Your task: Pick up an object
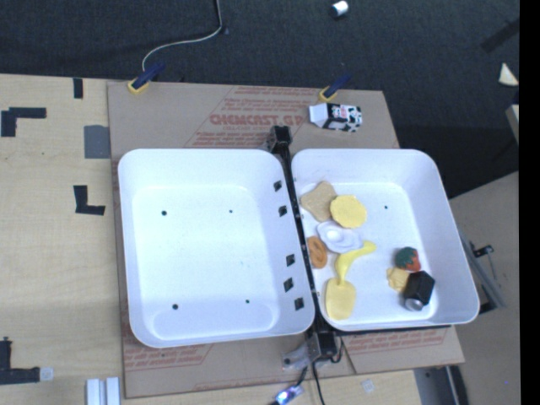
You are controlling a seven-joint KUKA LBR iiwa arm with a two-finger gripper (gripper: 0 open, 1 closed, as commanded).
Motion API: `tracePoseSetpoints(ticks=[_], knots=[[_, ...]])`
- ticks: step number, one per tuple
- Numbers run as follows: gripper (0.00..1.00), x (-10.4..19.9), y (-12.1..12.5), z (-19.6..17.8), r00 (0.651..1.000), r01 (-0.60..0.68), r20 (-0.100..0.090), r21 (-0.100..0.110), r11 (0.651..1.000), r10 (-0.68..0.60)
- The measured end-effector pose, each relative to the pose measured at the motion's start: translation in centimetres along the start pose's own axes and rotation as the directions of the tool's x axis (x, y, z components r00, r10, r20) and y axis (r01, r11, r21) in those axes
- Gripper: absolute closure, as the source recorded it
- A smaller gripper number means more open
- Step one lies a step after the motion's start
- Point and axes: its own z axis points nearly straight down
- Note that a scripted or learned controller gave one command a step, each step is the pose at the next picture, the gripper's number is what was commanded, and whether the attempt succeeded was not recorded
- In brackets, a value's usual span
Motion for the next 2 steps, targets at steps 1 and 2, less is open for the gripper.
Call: tracePoseSetpoints(ticks=[1, 2], knots=[[1.0, 0.3, 0.0, 0.0, 1.0, 0.0, 0.0, 0.0, 1.0, 0.0], [1.0, -2.8, 0.0, 0.0, 1.0, -0.001, 0.001, -0.001, 1.0, 0.001]])
